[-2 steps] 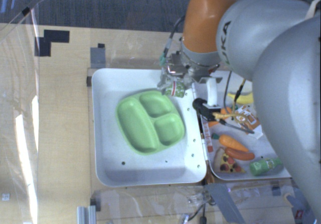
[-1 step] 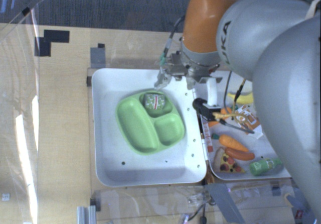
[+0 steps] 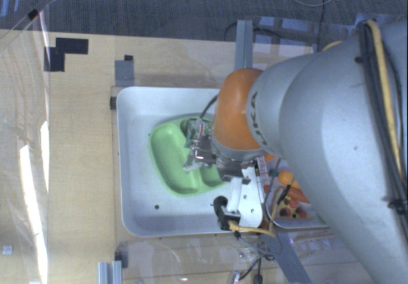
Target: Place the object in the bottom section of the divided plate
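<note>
A light green divided plate (image 3: 169,155) lies in the left white bin (image 3: 137,168), partly covered on its right by the arm. My gripper (image 3: 196,149) hangs low over the plate's right part, its metal fingers pointing into the green. The orange wrist band (image 3: 233,111) and grey arm hide the plate's right edge. Whether an object sits between the fingers cannot be made out.
The right bin (image 3: 296,216) peeks out under the arm with several small orange and red items (image 3: 290,193) in it. A white bracket with a black cable (image 3: 245,203) hangs off the wrist over the left bin's front wall. A clear panel (image 3: 25,149) stands at the far left.
</note>
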